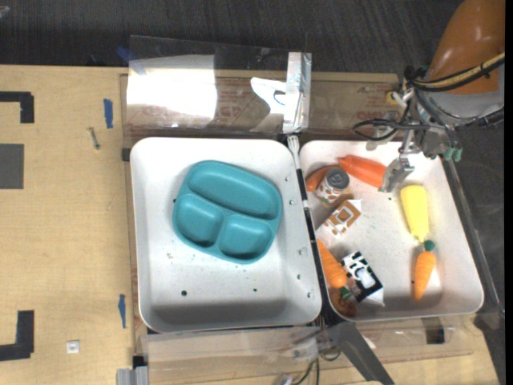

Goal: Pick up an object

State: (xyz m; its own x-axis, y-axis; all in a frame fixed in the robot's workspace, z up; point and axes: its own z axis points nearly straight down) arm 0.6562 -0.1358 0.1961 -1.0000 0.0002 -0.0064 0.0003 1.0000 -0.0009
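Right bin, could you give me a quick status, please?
Gripper low over right bin, nothing seen held. Orange carrot beside it, yellow corn just below. Nothing blocking.

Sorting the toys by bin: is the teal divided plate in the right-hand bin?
No. The teal plate lies in the left bin; the right bin holds the toy food.

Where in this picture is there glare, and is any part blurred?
In the camera view, strong glare washes out the clear plastic sheet behind the left white bin; the orange arm band at top right looks soft, the teal divided plate sharp.
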